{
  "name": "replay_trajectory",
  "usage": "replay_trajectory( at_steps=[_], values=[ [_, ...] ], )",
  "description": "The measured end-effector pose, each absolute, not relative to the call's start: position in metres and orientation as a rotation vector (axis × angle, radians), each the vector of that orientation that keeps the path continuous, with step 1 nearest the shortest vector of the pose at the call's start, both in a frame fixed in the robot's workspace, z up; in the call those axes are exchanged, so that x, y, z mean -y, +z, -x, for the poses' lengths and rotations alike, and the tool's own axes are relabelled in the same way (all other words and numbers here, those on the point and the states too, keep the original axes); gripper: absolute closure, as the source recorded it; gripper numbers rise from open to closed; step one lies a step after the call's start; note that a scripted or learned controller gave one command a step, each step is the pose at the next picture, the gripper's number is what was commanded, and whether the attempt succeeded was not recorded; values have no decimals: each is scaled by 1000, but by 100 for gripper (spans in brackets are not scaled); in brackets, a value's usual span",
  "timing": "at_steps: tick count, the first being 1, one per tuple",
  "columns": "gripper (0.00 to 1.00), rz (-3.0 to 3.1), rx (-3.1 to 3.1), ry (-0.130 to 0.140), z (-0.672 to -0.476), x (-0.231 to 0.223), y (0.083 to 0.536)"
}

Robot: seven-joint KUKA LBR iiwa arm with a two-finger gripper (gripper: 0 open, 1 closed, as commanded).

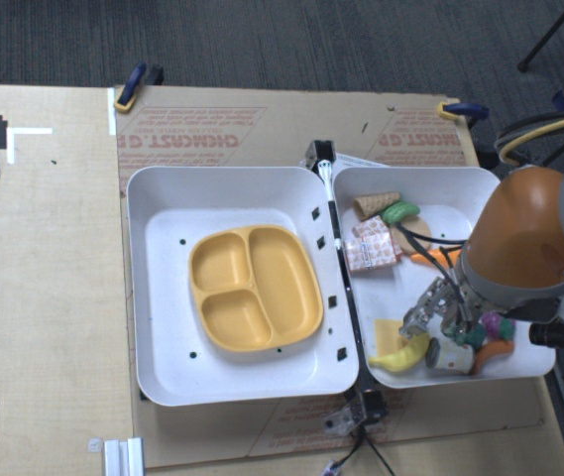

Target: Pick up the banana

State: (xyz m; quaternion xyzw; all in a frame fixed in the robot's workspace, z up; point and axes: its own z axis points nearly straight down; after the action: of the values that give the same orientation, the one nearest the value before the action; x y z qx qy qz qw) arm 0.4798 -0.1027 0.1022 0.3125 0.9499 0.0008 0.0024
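The yellow banana (401,358) lies in the front left corner of the right bin (440,179), partly on a pale yellow wedge (388,334). My gripper (433,314) hangs low just above and to the right of the banana's upper end, close to it. I cannot see whether it touches the banana. The arm's orange band (524,231) covers the right part of that bin.
A yellow divided plate (255,288) sits in the left bin (153,296). The right bin also holds a pink-and-white packet (372,245), a cone (373,204), a green piece (400,212), a carrot (422,259) and small toys (488,333) beside the gripper.
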Motion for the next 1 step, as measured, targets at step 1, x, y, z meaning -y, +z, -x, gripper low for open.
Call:
replay_trajectory(
  at_steps=[1],
  values=[
    [100,-473,-3105,1,-478,101,92]
  ],
)
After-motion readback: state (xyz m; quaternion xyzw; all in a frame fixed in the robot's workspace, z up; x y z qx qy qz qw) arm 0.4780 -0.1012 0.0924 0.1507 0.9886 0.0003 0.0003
